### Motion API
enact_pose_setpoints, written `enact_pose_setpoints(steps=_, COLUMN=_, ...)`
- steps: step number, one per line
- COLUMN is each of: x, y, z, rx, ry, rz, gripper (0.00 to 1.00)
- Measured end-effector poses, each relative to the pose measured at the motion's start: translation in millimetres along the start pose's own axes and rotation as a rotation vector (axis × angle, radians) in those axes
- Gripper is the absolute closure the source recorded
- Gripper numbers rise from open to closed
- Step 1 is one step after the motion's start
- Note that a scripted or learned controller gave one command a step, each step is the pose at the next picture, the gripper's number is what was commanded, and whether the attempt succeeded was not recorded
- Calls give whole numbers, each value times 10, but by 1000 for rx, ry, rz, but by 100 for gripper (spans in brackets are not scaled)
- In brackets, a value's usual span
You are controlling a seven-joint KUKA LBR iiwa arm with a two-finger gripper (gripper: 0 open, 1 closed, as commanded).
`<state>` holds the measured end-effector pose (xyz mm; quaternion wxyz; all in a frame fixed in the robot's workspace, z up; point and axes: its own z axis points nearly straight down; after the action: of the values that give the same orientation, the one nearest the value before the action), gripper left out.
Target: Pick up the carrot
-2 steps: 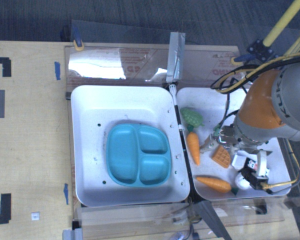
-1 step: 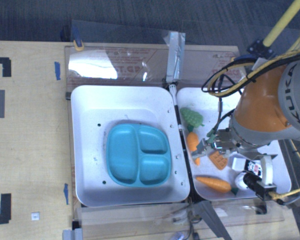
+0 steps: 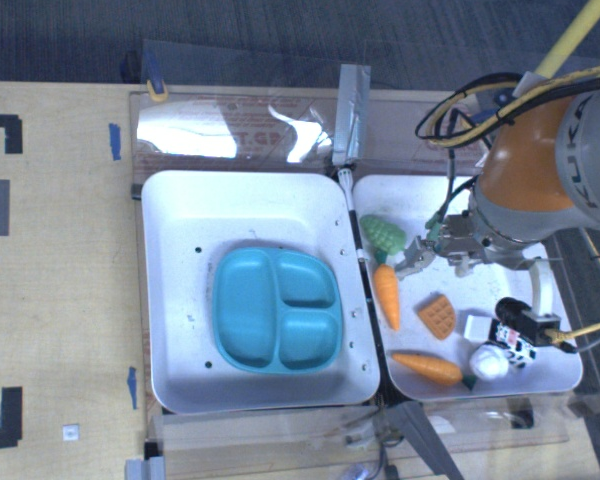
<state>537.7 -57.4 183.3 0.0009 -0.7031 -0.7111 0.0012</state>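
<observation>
Saw gripper (image 3: 417, 256) hovering at 1 o'clock of carrot (image 3: 386, 296), close, holding nothing; opening unclear to me. Carrot lay by right bin's (image 3: 565, 373) left wall, awkward for approach.

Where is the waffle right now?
The waffle lies in the right bin, near its middle, just right of the upright carrot and above the carrot lying at the bottom.
</observation>
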Motion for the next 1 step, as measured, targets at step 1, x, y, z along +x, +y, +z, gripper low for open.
enact_pose_setpoints(steps=1, x=-398, y=-602, z=723, rx=7, ry=1, rz=26, gripper=0)
